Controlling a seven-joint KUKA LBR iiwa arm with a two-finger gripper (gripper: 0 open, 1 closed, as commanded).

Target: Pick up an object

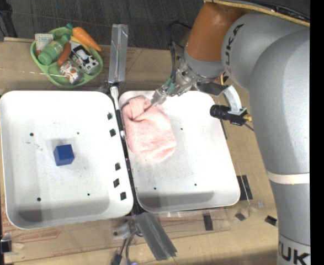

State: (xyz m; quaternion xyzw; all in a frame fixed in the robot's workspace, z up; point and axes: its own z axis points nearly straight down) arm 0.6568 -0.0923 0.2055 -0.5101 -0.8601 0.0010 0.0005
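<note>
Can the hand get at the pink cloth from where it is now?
Probably yes. The hand is at the cloth's top edge in the right bin, with nothing lying between them.

We read part of the maker's name, "KU", in dark letters on the grey arm near its base. Other dark lettering ran along its upper casing, too skewed to read.

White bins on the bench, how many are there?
2. The left bin holds a blue cube. The right bin holds a pink cloth, with the gripper at the cloth's top edge. They sit side by side; none seems hidden.
</note>
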